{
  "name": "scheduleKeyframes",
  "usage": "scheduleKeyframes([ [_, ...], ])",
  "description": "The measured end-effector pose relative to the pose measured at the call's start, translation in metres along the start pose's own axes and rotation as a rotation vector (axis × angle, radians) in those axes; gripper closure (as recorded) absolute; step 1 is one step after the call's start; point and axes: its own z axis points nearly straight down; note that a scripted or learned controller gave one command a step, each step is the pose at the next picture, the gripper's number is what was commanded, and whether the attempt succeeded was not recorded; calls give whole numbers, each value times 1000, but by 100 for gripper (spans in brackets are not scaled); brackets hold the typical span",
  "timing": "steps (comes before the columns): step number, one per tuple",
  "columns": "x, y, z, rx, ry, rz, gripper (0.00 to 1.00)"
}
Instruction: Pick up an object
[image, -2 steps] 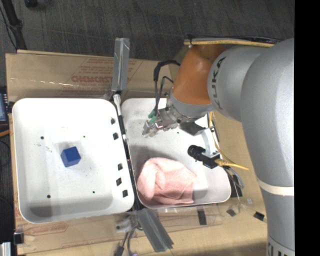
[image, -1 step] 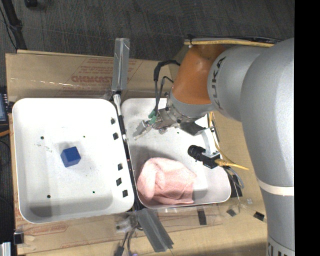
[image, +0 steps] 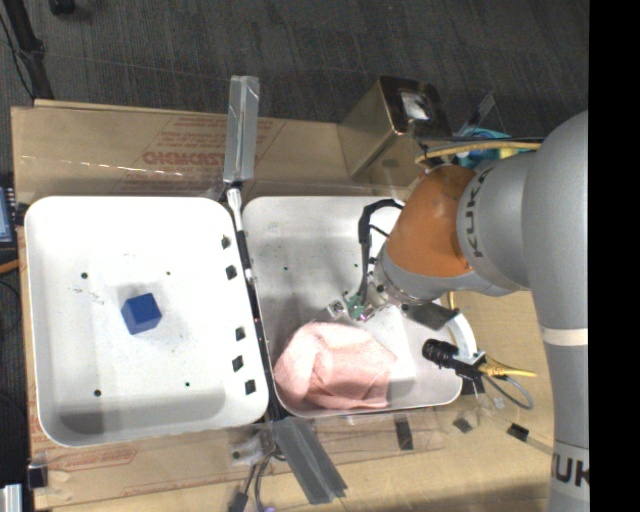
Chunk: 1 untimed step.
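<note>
Pink cloth (image: 335, 364) just below hand (image: 357, 307), right bin (image: 300, 240)

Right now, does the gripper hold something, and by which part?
It cannot be told. The gripper sits just above the pink cloth in the right bin, with its tip mostly hidden under the arm.

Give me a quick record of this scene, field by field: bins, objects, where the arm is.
left bin: shallow white tray holding a small blue cube
right bin: shallow white tray holding a crumpled pink cloth at its near edge
arm: grey with orange band, over the right bin
hand: low, just above the cloth's top edge
</note>
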Motion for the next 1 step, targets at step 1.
scheduleKeyframes([
  [1,32,20,-14,0,-1,-27,0],
])
